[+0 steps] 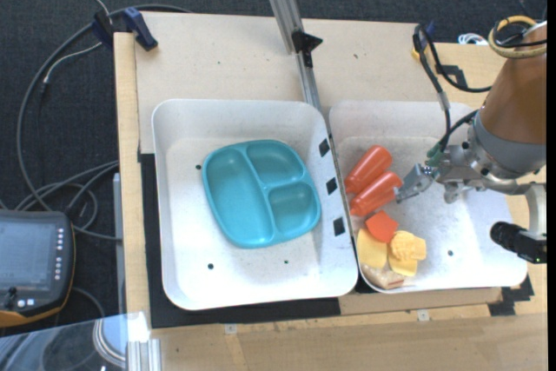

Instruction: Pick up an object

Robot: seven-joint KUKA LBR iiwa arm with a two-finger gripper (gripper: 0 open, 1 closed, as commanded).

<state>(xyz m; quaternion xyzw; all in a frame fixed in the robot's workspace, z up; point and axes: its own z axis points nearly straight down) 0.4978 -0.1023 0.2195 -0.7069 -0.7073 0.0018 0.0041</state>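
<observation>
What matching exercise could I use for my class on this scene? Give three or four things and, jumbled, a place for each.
Things:
1. teal divided plate
2. two orange pieces
3. yellow pieces
4. blue clamp

Places:
A. right bin, near front corner
B. bench's far left corner
C. middle of left bin
D. right bin, beside the gripper

Pairs: 1-C, 2-D, 3-A, 4-B

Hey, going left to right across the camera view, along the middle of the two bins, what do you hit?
Left bin rim → teal divided plate → orange pieces → gripper → arm, coming in from the right.
</observation>
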